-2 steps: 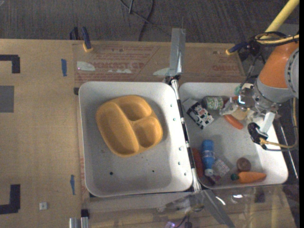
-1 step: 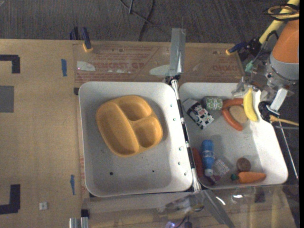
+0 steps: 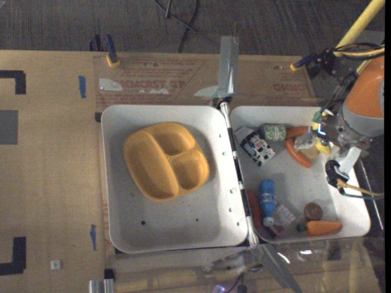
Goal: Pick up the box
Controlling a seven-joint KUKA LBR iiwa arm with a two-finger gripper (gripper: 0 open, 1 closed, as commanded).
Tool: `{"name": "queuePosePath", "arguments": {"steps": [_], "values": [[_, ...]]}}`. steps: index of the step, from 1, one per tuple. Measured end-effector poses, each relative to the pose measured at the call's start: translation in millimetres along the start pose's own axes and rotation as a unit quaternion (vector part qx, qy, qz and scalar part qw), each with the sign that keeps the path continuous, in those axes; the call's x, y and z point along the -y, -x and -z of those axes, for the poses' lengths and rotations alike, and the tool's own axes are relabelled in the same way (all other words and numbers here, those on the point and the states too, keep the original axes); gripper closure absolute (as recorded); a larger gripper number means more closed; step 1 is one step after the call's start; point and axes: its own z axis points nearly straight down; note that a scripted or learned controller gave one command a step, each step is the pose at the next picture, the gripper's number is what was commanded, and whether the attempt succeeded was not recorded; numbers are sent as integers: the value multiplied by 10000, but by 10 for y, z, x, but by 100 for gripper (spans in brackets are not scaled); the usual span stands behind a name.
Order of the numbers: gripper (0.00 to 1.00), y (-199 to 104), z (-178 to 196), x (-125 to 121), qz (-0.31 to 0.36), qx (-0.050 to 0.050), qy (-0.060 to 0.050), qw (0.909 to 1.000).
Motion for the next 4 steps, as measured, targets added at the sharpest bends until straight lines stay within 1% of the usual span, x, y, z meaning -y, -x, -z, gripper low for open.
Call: {"name": "queuePosePath", "arguments": {"steps": [1, 2, 3, 4], "values": [[0, -875, -168, -358, -689, 58, -84, 9976], [0, -358, -197, -407, -402, 2, -47, 9992], [0, -203, -205, -143, -508, -46, -77, 9987], [0, -32, -208, 226, -344, -71, -94, 9993]]}}
